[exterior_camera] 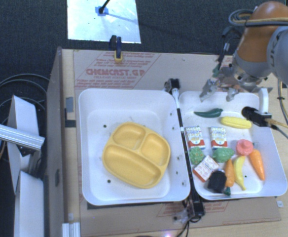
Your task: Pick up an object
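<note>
While the near corner of the right bin (274,179) is the crowded bit, nothing there is being touched. Closest to the front rim sits a black block (216,181), touching a tilted red-and-white carton (205,167) on its left and a small orange carrot (229,173) on its right. A banana (239,171) lies just beside that carrot, and a bigger carrot (257,164) lies further right, apart from the banana.

One row back there's a green broccoli piece (197,155), another leafy green piece (223,154) and a pink round toy (244,147). Behind those, two upright red-and-white cartons (195,136) stand side by side, then a corn cob (236,122) and a dark green pepper (208,113) near the far wall.

The left bin (92,132) just has a yellow divided plate (136,154) lying flat in the middle.

Furthest back, the claw (217,94) hangs over the far rim of the right bin, fingers spread apart with nothing between them, just beyond the pepper. Both bins rest on a cardboard sheet (134,68) with red print on the bench.
</note>
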